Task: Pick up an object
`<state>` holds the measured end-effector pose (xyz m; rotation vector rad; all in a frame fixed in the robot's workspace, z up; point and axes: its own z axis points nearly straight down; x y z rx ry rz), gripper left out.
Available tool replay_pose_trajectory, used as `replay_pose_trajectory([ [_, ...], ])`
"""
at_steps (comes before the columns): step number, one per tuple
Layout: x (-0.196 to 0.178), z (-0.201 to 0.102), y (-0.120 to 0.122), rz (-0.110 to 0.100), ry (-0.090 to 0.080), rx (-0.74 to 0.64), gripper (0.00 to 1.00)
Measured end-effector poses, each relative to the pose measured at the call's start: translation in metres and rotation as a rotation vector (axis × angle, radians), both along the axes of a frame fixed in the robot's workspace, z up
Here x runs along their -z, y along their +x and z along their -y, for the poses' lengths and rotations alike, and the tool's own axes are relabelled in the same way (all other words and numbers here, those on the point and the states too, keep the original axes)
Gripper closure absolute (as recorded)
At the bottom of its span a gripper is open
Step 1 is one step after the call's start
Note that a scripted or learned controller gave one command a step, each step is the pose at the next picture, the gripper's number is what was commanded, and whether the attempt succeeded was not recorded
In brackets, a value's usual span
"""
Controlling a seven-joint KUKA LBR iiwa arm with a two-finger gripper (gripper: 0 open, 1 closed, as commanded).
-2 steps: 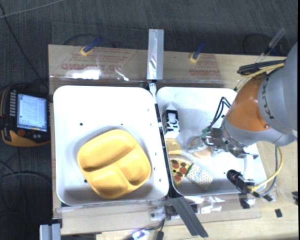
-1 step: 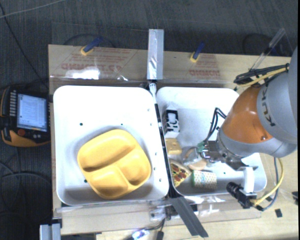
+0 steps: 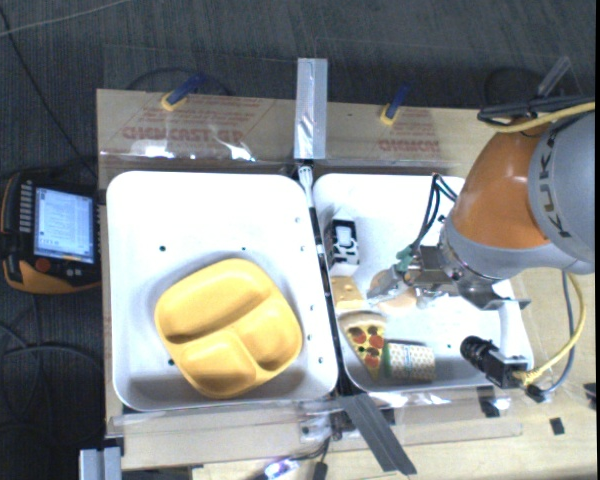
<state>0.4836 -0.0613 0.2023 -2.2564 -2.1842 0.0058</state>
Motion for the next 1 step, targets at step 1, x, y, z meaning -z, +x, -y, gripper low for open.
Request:
replay_pose_trajectory([
  [1,-0.0080,-0.0004,0.0003,-0.003,-0.001,-0.002,1.00],
])
